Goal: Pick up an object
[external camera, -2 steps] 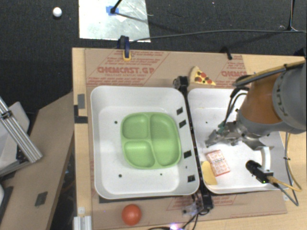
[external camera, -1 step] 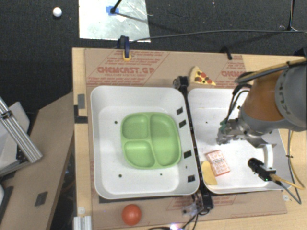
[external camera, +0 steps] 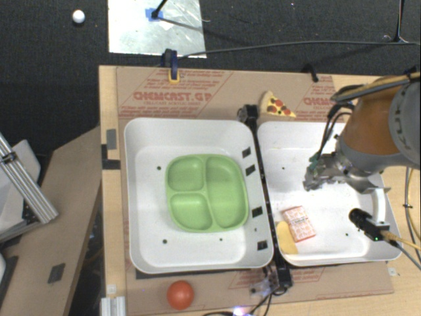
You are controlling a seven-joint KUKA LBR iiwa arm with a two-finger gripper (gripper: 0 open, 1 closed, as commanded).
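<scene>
Poised low over the right shallow white bin point(external camera: 342, 151), end effector point(external camera: 314, 178), grip state impossible to tell. Below it, ready for picking: small red-and-white printed packet point(external camera: 298, 223) overlapping a yellow wedge point(external camera: 285, 237).

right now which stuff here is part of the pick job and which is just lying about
Part of the job:
- gripper, over the right bin
- red-and-white packet in the right bin
- yellow piece beside the packet

Lying about:
- green divided plate in the left bin
- pizza slice toy behind the bins
- orange ball in front of the bins
- white ball
</scene>
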